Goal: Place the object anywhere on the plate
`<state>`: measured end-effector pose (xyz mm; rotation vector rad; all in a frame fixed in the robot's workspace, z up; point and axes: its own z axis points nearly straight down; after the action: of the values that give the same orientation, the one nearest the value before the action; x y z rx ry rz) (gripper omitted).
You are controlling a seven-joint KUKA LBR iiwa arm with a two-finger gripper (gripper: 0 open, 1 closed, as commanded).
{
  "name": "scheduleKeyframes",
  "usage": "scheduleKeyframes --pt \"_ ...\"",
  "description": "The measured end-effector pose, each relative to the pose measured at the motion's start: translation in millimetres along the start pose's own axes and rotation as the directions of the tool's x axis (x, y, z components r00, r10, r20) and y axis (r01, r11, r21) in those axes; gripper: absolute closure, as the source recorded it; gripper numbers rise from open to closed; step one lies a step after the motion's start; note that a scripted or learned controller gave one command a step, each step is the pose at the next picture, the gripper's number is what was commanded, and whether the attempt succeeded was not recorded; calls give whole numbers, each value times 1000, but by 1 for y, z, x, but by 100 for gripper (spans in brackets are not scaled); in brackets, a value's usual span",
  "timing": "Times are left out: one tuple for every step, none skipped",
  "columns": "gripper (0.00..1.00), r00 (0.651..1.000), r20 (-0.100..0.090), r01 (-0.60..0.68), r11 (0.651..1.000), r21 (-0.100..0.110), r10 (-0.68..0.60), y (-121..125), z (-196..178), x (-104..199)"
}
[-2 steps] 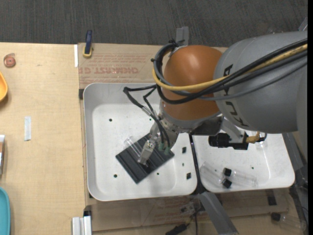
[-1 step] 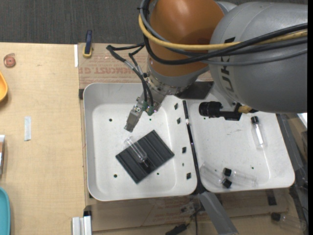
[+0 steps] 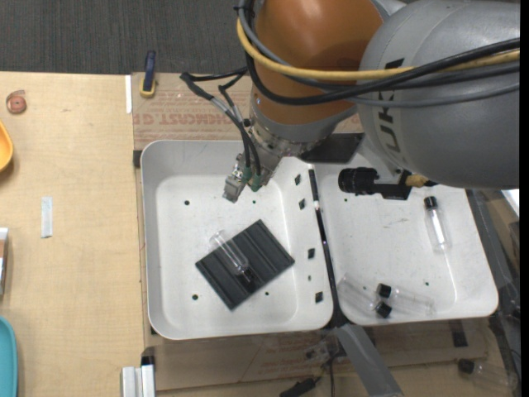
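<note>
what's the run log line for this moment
object: clear tube lying on black plate | plate: left bin | gripper: above plate, apart from tube | right bin: other tubes

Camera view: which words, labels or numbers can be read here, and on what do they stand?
Red print on the cardboard behind the bins: upside down and blurred, not readable.
Dark letters on the arm's grey casing: partly hidden, not readable.
Nothing else carries text.
</note>
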<state>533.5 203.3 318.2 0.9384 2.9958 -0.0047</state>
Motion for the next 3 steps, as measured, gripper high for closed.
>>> scheduleKeyframes --pt "100 958 -2 287 958 -2 -287 -22 -17 52" --pt "0 958 -2 287 958 -2 -287 -22 -17 52" --pt "0 972 -1 233 972 -2 -233 35 24 -16"
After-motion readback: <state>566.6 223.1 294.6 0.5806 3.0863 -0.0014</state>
